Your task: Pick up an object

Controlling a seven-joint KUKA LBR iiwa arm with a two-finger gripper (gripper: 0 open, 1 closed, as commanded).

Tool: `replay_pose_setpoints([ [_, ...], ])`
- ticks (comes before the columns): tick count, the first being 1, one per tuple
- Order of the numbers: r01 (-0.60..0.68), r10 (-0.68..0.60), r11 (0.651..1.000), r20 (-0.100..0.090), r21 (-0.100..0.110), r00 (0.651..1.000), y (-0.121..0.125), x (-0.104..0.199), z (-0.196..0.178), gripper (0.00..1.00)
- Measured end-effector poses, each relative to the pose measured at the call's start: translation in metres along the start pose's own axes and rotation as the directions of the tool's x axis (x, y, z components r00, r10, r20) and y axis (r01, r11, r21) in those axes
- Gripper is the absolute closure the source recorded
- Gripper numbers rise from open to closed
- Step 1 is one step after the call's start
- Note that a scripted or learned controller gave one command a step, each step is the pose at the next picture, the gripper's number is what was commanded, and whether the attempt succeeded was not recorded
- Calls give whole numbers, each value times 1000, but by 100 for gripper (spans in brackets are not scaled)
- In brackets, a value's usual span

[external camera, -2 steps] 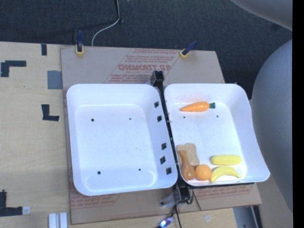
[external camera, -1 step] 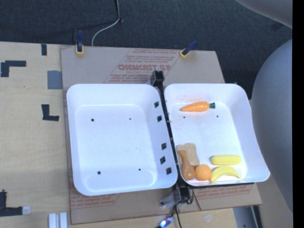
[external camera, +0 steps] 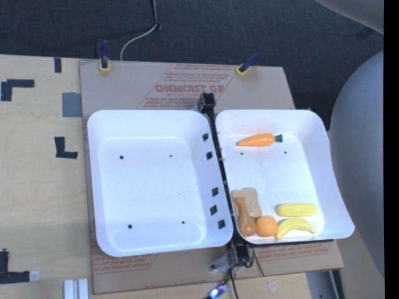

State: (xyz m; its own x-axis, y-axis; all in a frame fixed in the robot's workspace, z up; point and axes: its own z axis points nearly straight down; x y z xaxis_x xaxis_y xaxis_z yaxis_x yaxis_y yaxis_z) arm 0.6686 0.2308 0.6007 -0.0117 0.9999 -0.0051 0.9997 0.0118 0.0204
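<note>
In the right bin an orange carrot with a green tip lies near the far side. Along the near side sit a tan chicken drumstick, an orange ball-shaped fruit, a yellow corn cob and a yellow banana, packed close together. The grey arm bulks along the right edge of the view, above and beside the right bin.
The left bin lies beside the right one, joined by a black clip strip. Both rest on a brown cardboard sheet on the wooden bench. A white cable runs at the top.
</note>
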Motion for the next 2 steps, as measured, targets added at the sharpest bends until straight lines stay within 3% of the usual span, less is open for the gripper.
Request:
replay_pose_setpoints([
  [2, -2, 2, 999, -7, -33, 1000, 3, 2, -19, 100],
])
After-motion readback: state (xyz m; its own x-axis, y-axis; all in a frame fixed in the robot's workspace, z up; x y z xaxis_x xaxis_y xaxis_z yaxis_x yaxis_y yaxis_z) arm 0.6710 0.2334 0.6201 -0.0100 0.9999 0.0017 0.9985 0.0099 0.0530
